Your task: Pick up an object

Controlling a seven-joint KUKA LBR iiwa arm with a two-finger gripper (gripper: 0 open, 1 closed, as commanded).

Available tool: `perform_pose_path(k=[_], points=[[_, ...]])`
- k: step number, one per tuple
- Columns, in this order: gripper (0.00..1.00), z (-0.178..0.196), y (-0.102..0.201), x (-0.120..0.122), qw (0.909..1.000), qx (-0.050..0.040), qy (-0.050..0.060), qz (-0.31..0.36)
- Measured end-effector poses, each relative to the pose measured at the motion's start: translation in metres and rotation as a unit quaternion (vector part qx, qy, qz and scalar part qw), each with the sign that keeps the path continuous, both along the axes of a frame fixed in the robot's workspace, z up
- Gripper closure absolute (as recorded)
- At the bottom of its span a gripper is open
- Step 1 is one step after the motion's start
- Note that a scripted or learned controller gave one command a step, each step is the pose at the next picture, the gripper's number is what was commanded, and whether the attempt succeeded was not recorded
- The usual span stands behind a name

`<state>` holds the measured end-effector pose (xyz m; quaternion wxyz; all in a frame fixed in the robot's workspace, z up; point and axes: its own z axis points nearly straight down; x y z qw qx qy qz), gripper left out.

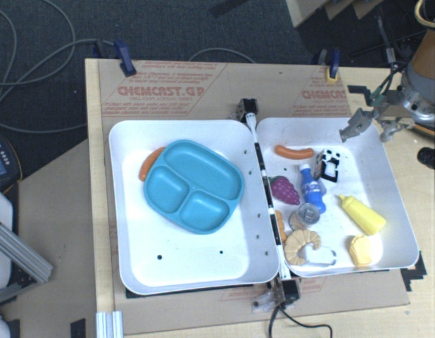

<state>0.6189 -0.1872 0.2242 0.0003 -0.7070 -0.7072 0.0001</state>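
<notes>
The right bin point(393, 182) holds several small items: an orange sausage point(295, 151), a purple grape bunch point(284, 189), a blue bottle point(311, 192), a yellow squeeze bottle point(362, 213), a croissant point(302, 243), a pale yellow block point(364, 248) and a black-and-white piece point(330, 166). My gripper point(370, 127) hovers over the bin's far right corner. Its fingers point(355, 127) are spread open with nothing between them. It is well above and to the right of the sausage.
The left bin point(133, 245) carries a blue divided plate point(193, 185) lying over an orange object point(148, 164). A small orange stick point(279, 225) and a round metal lid point(304, 217) lie near the divider between the bins.
</notes>
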Motion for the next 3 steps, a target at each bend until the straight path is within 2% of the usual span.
perform_pose_path(k=[1, 2, 3], points=[[0.0, -0.127, 0.035, 0.008, 1.0, -0.0009, -0.003, 0.0], [1.0, -0.119, 0.035, 0.007, 1.0, -0.0008, -0.002, 0.0], [1.0, -0.034, 0.124, 0.005, 1.0, 0.0014, -0.005, 0.005]])
